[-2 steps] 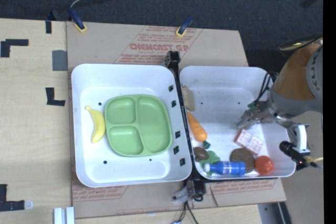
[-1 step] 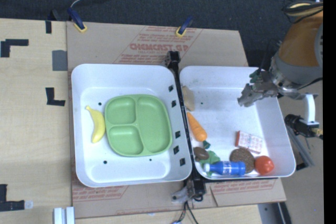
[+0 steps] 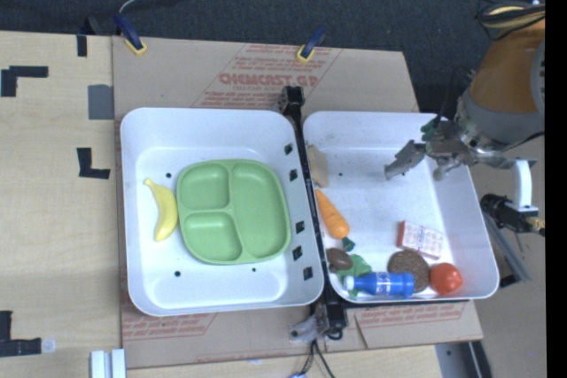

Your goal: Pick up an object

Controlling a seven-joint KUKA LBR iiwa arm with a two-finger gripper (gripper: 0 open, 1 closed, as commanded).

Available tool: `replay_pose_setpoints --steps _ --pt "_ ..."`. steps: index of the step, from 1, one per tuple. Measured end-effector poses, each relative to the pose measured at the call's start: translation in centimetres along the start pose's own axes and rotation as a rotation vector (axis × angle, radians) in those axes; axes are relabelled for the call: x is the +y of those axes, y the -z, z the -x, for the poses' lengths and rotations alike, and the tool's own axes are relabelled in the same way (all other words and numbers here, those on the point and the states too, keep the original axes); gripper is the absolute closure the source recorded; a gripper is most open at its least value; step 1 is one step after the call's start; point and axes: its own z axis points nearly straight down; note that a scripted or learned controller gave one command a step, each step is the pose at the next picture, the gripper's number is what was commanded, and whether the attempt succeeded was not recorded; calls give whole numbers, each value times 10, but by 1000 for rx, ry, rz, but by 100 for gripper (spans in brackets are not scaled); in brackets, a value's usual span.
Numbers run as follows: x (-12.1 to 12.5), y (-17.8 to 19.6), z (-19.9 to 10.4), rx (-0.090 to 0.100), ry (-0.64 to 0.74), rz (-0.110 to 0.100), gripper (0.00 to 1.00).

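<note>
My gripper (image 3: 423, 165) hangs over the upper right part of the right bin (image 3: 372, 127), open, with nothing between its two spread fingers. Below it in that bin lie a carrot (image 3: 332, 214), a pink-and-white packet (image 3: 420, 238), a brown round cookie (image 3: 408, 266), a red tomato (image 3: 446, 278), a blue bottle (image 3: 384, 283), a green toy (image 3: 358, 265) and a small brown piece (image 3: 337, 258). The left bin (image 3: 142, 137) holds a green divided plate (image 3: 235, 210) and a yellow banana (image 3: 165, 208).
A black divider with clips (image 3: 299, 181) runs between the two bins. Both bins rest on a cardboard sheet (image 3: 257, 75) held by yellow clamps. A tan scrap (image 3: 316, 168) sits at the right bin's left wall. The arm's grey and orange body (image 3: 509, 80) stands at the right.
</note>
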Motion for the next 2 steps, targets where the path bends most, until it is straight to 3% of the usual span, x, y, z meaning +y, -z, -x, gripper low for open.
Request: replay_pose_setpoints --steps 1,2 --pt "2 -67 -62 1 0 -3 0" --pt "-29 -28 -99 1 0 -2 0"
